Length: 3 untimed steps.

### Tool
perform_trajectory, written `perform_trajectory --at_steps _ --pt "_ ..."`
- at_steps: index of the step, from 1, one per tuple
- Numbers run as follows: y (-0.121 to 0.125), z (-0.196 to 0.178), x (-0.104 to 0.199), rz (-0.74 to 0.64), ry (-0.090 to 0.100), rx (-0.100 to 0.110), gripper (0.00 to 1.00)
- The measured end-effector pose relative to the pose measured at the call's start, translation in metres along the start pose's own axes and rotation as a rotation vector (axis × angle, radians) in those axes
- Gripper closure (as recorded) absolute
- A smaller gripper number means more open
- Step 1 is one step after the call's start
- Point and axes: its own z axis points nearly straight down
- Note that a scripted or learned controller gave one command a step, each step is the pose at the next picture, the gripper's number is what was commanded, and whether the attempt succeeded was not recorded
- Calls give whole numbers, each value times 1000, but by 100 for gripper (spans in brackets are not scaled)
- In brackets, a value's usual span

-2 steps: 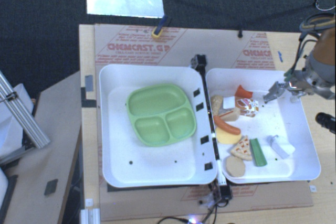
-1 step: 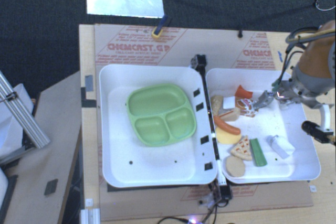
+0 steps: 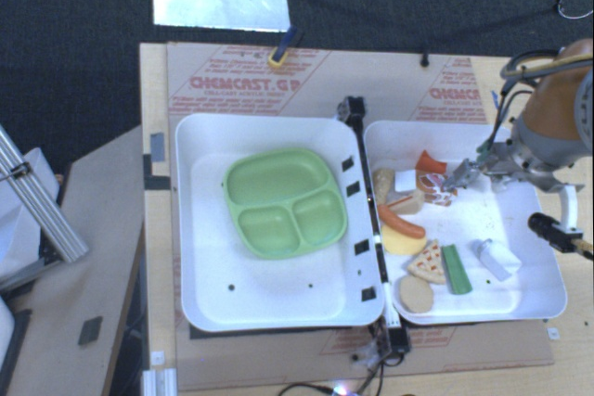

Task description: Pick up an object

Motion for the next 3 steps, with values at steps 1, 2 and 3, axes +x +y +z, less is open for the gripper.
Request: perform_trajectory --at_steps 1,2,3 --pt "2 -10 1 -1 3 -4 100" --pt "10 -72 6 -2 2 9 100" --pt "13 -121 5 -2 2 10 100"
